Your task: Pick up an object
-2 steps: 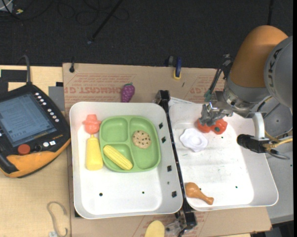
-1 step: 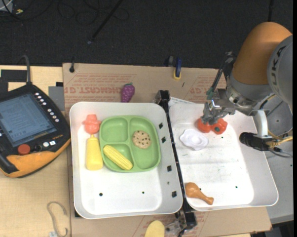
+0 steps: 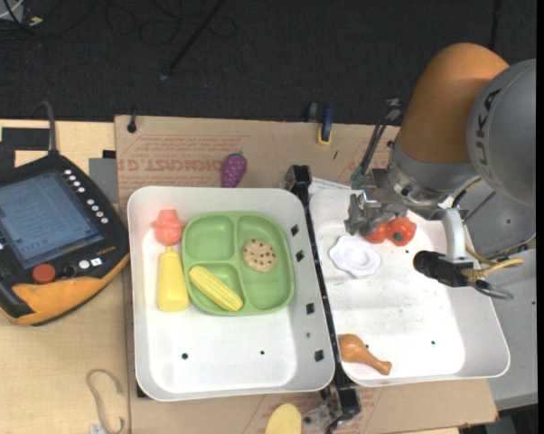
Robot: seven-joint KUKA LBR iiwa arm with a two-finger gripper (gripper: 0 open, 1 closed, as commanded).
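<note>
My hand [image 3: 362,217] hung over the far left corner of the right bin [image 3: 408,319], just beside what looked like a red toy tomato [image 3: 394,232]. Whether the hand was wide or narrow, I could not tell. A toy drumstick [image 3: 364,353] lay at the near left corner.

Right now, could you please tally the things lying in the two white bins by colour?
Yellow: 2, the bottle and the corn cob
Green: 1, the divided plate
Pink: 1, the pink toy
Brown: 2, the cookie and the drumstick
White: 1, the flat white piece
Red: 1, the red toy
Total: 8
</note>
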